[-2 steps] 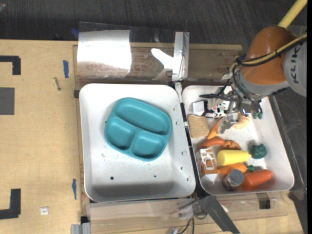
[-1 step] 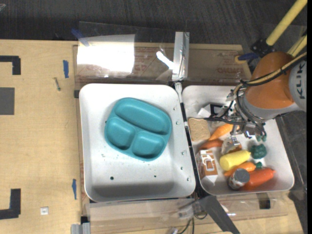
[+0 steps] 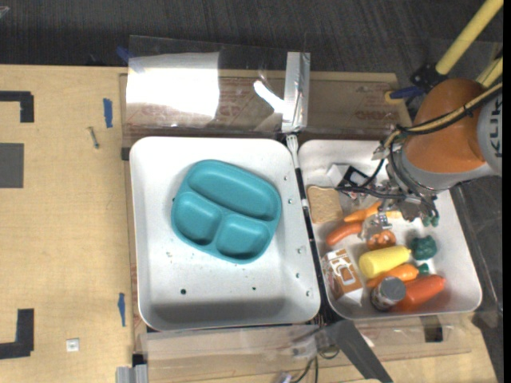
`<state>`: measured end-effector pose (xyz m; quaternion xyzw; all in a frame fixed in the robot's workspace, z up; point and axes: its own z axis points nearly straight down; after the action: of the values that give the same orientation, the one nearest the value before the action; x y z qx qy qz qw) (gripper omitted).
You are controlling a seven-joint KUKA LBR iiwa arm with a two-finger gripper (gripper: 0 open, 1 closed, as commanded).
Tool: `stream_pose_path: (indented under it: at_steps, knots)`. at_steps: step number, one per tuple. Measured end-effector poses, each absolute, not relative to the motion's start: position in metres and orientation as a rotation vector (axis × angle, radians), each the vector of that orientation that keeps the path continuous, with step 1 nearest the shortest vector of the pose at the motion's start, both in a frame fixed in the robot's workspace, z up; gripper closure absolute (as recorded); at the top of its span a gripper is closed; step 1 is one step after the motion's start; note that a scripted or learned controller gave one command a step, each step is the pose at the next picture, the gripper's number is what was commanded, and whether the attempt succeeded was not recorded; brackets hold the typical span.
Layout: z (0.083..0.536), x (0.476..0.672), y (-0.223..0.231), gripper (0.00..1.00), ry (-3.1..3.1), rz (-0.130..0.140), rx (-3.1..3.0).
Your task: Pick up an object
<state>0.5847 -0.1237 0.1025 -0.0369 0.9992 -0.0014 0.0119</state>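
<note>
1. Reaching in from the right, the grey arm [image 3: 447, 134] with its orange band hung over the right bin [image 3: 467, 246], and its gripper [image 3: 391, 218] sat low among the objects there.
2. Whether the gripper was open, closed or gripping anything could not be told; cables and the wrist hid that part.
3. Piled in the right bin were a yellow piece [image 3: 385, 259], an orange carrot-like piece [image 3: 421, 291], a small green piece [image 3: 424, 248], a tan slice [image 3: 324, 204], a grey-topped round item [image 3: 389, 291] and a small printed packet [image 3: 343, 270].
4. The yellow piece lay just beside the gripper, toward the near edge, touching the orange pieces around it.
5. The left bin [image 3: 160, 278] held a teal divided tray [image 3: 226, 208], lying flat near its middle, well apart from the gripper.
</note>
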Motion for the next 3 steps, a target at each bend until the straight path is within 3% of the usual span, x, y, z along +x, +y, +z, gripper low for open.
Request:
stream_pose_path:
  at_steps: [1,2,3]
  knots:
    - [0.219,0.650,-0.099,1.00,3.125,-0.001,-0.064]
    - [0.268,0.650,-0.090,1.00,3.124,-0.002,-0.176]
    - [0.259,0.581,-0.081,1.00,3.127,0.000,-0.240]
